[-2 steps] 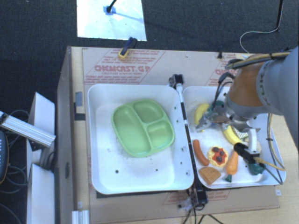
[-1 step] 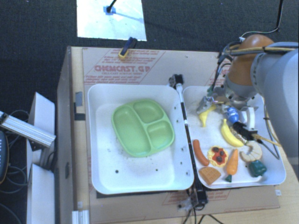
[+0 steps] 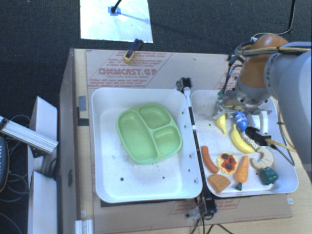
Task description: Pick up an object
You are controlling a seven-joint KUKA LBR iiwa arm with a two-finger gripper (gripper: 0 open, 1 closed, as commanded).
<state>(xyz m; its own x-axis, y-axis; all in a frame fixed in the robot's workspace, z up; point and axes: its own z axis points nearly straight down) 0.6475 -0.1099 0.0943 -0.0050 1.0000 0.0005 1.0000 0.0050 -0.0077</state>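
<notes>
The right bin (image 3: 287, 182) holds several toy foods. A small yellow piece (image 3: 223, 124) lies near its upper left, with a blue object (image 3: 240, 119) and a larger banana (image 3: 238, 139) beside it. Lower down are a red sausage (image 3: 209, 159), a pizza slice (image 3: 227, 162), a carrot (image 3: 242, 168), a bread wedge (image 3: 219, 183), a green broccoli (image 3: 267, 175) and a pale curved piece (image 3: 264, 157). My gripper (image 3: 222, 106) hangs low over the bin's upper left, just above the small yellow piece. Whether it touches anything is unclear.
The left bin (image 3: 105, 179) carries a green divided plate (image 3: 148, 133). A black-and-white rod (image 3: 190, 113) runs along the divider between the bins. The grey arm (image 3: 287, 77) covers the right bin's upper right corner. A yellow-tipped tool (image 3: 131, 51) lies on the cardboard behind.
</notes>
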